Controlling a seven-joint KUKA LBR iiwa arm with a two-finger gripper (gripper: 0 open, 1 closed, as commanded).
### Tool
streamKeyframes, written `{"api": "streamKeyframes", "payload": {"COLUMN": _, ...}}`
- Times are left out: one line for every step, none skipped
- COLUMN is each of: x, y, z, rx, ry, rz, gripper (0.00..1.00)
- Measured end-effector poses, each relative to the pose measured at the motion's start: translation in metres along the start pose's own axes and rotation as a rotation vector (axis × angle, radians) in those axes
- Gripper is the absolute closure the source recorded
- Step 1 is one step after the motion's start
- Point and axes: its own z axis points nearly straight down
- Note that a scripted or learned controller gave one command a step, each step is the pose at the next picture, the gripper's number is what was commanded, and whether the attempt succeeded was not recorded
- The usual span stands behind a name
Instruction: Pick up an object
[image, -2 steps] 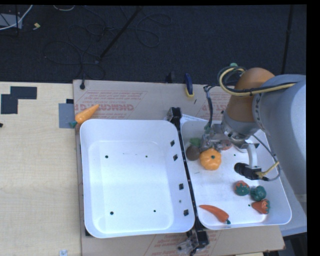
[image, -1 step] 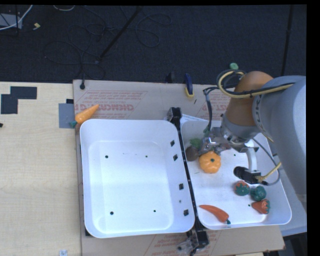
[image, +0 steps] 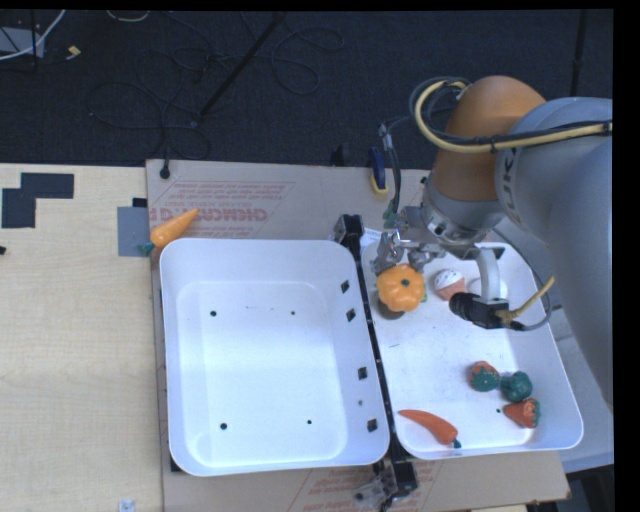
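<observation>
Pale wooden bench (image: 70, 340), dark cable-strewn floor behind. An orange carrot (image: 172, 227) lies on cardboard outside the left bin (image: 190, 300). In the right bin (image: 560, 400), the gripper (image: 398, 255) sits right over the little orange pumpkin (image: 401, 288); whether the fingers are open, I cannot tell. A red chili (image: 430, 424) lies near the front rim, with small toys (image: 505, 390) to its right.

Floor: dark carpet (image: 200, 100), loose black cables (image: 300, 45) trailing | Bench: pale wooden top (image: 70, 350) | Underlay: brown printed cardboard sheet (image: 250, 195) | Light: even, overhead
</observation>
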Motion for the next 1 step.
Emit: {"api": "streamKeyframes", "payload": {"x": 0.0606, "y": 0.0058, "z": -0.0153, "rx": 0.006, "ry": 0.0, "rz": 0.002, "gripper": 1.0}}
